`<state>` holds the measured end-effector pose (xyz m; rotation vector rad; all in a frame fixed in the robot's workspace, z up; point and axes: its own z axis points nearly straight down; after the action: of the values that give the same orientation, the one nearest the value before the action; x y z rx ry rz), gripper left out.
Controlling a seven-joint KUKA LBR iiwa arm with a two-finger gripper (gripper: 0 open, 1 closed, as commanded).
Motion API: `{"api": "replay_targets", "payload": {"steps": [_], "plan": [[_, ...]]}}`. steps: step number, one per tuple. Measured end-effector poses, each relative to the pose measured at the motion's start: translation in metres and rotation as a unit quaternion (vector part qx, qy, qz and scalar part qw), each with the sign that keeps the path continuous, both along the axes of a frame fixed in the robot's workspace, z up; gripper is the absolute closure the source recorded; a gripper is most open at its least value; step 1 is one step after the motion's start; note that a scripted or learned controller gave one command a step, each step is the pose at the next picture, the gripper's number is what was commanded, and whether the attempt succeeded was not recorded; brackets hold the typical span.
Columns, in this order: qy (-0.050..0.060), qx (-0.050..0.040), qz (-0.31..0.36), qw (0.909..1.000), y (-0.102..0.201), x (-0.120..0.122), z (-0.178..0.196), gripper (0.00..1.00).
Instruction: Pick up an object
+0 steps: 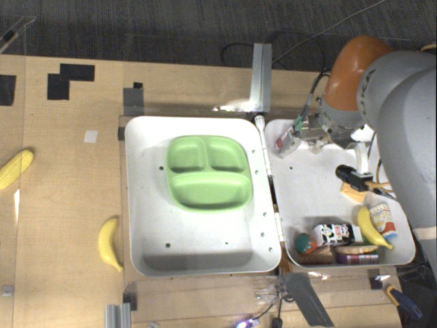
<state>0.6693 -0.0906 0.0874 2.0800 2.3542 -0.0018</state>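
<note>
My gripper (288, 142) hangs over the far left corner of the right bin (314, 183), close to the wall it shares with the left bin. The grey arm with its orange band comes in from the right. At the right bin's near edge lie a yellow banana (369, 228), a small cow-patterned carton (333, 234), a round brown-red item (304, 243) and a dark flat packet (355, 253). A small orange piece (352, 194) lies by the right wall. None of these touches the gripper.
The left bin (143, 238) holds a green divided plate (207, 171). On the wooden bench to the left lie a second banana (109, 243) and a yellow corn cob (15, 169). A metal post (261, 74) stands behind the bins.
</note>
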Motion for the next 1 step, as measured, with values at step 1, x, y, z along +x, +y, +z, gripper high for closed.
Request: {"api": "replay_targets", "payload": {"steps": [1], "plan": [[-0.006,-0.0004,-0.023,0.9997,-0.0378,-0.0921,0.0025,0.0]]}}
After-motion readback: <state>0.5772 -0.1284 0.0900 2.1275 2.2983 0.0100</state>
